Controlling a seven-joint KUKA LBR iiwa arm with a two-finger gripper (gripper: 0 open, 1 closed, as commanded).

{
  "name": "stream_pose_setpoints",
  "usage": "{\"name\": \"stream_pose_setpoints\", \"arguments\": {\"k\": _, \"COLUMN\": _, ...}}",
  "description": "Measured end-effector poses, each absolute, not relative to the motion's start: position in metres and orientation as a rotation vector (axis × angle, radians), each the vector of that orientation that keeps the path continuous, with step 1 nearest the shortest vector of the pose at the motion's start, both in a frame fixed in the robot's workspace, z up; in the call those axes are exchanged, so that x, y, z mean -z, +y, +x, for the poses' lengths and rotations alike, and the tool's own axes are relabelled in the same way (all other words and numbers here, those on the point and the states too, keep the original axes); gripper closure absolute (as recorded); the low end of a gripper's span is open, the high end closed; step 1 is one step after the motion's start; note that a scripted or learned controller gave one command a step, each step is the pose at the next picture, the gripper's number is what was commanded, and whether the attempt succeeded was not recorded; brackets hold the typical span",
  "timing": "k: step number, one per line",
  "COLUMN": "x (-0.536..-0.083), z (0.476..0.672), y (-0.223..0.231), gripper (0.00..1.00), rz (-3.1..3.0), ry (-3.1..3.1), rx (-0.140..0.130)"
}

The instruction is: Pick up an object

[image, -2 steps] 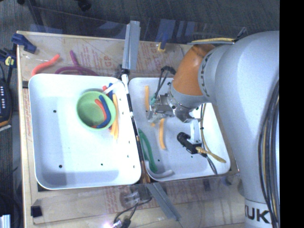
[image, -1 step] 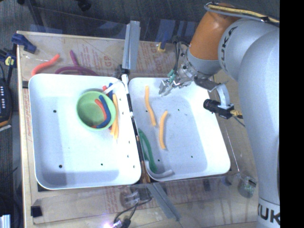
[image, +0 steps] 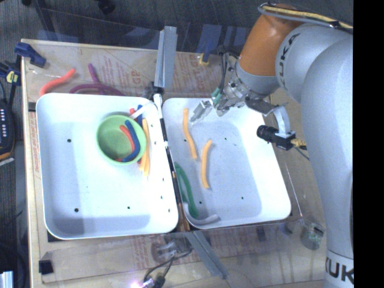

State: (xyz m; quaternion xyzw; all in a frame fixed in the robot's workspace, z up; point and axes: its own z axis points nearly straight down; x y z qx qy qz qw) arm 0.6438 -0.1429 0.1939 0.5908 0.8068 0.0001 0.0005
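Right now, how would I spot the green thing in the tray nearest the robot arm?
Find the right-hand white bin, the one the arm reaches over. Along its left wall, toward the near corner, lies a dark green strip. The two orange strips in mid-bin are brighter and lie farther from the wall.

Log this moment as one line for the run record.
gripper: over right bin far edge, holding nothing | two orange strips in right bin | green bowl in left bin

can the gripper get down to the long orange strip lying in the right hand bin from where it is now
Probably yes. The gripper hangs over the far end of the right white bin, near the long orange strip. The strip lies flat on bare bin floor, apart from the second orange strip, with nothing over it.
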Motion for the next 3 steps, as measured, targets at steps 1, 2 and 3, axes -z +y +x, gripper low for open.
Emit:
{"name": "stream_pose_setpoints", "arguments": {"k": 1, "x": -0.092, "z": 0.617, "y": -0.132, "gripper": 0.0, "rz": 1.936, "ry": 2.475, "rx": 0.001}}
{"name": "stream_pose_setpoints", "arguments": {"k": 2, "x": -0.102, "z": 0.617, "y": -0.132, "gripper": 1.0, "rz": 1.932, "ry": 2.48, "rx": 0.004}}
{"name": "stream_pose_setpoints", "arguments": {"k": 3, "x": -0.191, "z": 0.654, "y": -0.124, "gripper": 1.0, "rz": 1.611, "ry": 2.696, "rx": 0.0}}
